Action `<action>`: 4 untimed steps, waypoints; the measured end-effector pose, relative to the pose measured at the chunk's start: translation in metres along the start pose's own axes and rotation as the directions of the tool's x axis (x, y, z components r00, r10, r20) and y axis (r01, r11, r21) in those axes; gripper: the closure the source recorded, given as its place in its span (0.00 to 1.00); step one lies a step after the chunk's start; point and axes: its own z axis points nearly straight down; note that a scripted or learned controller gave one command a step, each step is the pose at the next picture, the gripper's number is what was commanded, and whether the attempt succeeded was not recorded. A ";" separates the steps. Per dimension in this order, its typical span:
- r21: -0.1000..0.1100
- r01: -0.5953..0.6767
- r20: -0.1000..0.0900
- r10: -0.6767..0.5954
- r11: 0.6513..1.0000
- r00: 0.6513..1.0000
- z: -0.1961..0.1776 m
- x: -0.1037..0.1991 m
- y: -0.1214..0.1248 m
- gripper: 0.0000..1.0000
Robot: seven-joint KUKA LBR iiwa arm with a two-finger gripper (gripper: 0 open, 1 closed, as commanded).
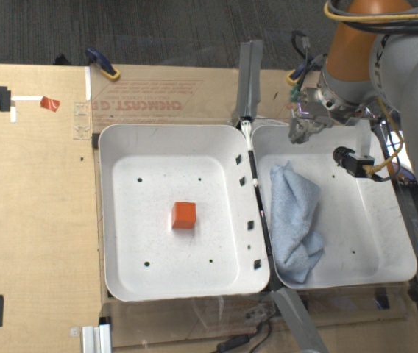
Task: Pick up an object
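An orange cube (184,215) rests near the middle of the left bin (121,197). A crumpled light-blue cloth (294,219) lies along the left side of the right bin (371,226). My gripper (301,132) hangs over the back left corner of the right bin, just above and behind the cloth's top end. It is small and dark against the bin wall, and nothing shows between its fingers. The grey arm with its orange band (360,35) reaches in from the upper right.
A grey divider rail (250,87) runs between the two bins. Cables and a black connector (349,160) hang off the wrist over the right bin. A cardboard sheet (157,98) lies behind the left bin, and a wooden bench surface (25,219) extends to the left.
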 end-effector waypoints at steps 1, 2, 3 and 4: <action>0.001 0.103 -0.001 -0.103 0.995 0.995 0.000 0.042 -0.002 1.00; 0.000 -0.052 0.000 0.052 0.999 0.999 -0.051 0.051 -0.002 1.00; 0.001 0.068 -0.001 -0.068 0.998 0.998 -0.062 0.049 -0.078 1.00; 0.001 0.068 -0.001 -0.068 0.998 0.998 -0.062 0.049 -0.078 0.00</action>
